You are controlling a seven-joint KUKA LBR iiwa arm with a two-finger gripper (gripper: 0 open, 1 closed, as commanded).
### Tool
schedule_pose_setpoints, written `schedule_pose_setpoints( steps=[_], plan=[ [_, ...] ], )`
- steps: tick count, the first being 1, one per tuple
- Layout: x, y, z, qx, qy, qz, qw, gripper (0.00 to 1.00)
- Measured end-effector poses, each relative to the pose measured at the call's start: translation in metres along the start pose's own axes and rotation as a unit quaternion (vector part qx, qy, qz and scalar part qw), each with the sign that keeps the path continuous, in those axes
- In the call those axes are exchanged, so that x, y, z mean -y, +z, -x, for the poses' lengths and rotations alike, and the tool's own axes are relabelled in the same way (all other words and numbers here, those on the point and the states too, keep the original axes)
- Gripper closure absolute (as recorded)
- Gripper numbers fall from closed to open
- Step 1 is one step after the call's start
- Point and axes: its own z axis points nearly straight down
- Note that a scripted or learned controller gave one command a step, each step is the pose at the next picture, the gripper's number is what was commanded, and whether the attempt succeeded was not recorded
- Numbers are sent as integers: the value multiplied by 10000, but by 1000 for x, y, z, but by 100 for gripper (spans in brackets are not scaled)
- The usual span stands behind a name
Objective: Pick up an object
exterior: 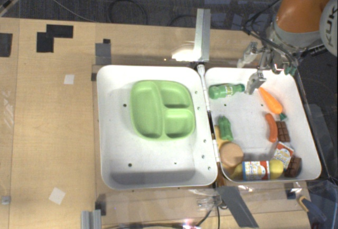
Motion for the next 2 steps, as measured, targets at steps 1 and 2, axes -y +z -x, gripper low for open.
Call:
schedule_pose_setpoints(
  steps=[1, 2],
  plan=[
    [55, 122, -36, -34, 909, -10, 9959, 0],
    [26, 121, -67, 11, 786, -4, 9969, 0]
  ],
)
